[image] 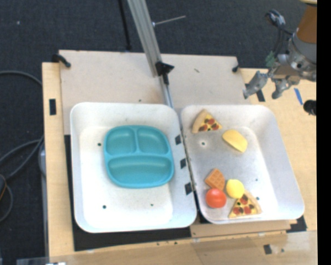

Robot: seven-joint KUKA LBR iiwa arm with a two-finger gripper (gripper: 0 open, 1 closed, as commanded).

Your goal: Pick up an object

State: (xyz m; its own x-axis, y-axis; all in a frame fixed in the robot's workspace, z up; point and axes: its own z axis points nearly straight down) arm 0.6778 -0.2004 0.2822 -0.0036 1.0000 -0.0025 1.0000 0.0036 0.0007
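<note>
Light is even and fairly bright, seemingly from overhead; the white bins (85,164) read pale and a little washed, without hard glare; shadows are soft and short, thin dark lines beneath the bin rims at the counter's (51,148) near edge; the blue tray (138,156) shows a faint sheen; the floor around stays dark and low in detail; the whole view is slightly soft and grainy; the hand (269,86) at the far right corner is mildly blurred.
</note>
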